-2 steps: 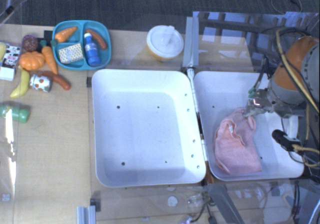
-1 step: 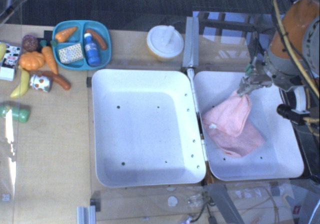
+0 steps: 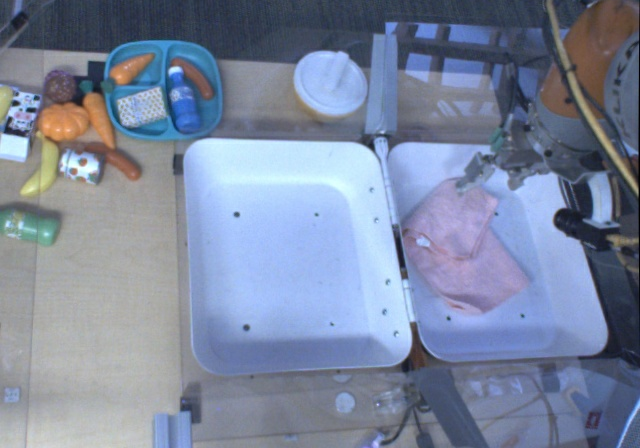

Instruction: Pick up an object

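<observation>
Wooden bench carries two shallow white bins side by side, so that anything I lift has a clear place to come from and go to. Left bin shows a bare floor; right bin holds the one thing worth picking, a pink cloth, lying crumpled in a loose heap near the middle, its upper corner pointing toward one o'clock.

My claw hangs at that corner, toward twelve o'clock in the right bin, with my arm coming in from three o'clock. Whether its fingers are spread or pressed together I cannot tell; they are small and blurred against the bin wall, and I see no cloth between them. I judge I am placed over the raised edge because a fold gives more to bite on than flat fabric.

Off at ten o'clock sit a blue plate of toy food and loose toy vegetables, well apart from both bins and outside my work. A white lidded cup stands at twelve o'clock of the left bin.
</observation>
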Controlling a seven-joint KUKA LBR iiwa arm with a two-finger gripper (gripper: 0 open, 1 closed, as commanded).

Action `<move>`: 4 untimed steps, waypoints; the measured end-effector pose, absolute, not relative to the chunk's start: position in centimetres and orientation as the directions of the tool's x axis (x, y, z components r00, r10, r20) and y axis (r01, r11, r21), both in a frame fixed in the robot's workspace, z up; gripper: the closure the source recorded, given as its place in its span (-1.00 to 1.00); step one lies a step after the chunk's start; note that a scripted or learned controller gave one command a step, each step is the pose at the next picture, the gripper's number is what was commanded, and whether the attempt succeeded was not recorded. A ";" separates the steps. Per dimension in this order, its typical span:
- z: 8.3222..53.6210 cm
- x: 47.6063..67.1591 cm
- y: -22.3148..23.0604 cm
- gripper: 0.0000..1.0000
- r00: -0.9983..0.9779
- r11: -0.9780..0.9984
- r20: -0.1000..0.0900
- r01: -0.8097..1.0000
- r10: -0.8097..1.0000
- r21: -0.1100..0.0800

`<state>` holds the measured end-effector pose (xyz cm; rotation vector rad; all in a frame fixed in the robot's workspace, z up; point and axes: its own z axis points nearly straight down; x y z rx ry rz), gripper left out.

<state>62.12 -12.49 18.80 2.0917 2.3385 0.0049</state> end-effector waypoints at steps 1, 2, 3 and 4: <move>9.1 63.8 -16.4 -1.00 -0.104 0.104 -0.005 0.994 0.995 0.016; 10.3 64.0 -16.2 1.00 -0.110 0.111 -0.005 0.994 0.994 0.020; 10.3 64.0 -16.2 -1.00 -0.111 0.111 -0.005 0.994 0.994 0.020; 9.2 62.2 -17.2 -1.00 -0.103 0.104 -0.003 0.995 0.995 0.016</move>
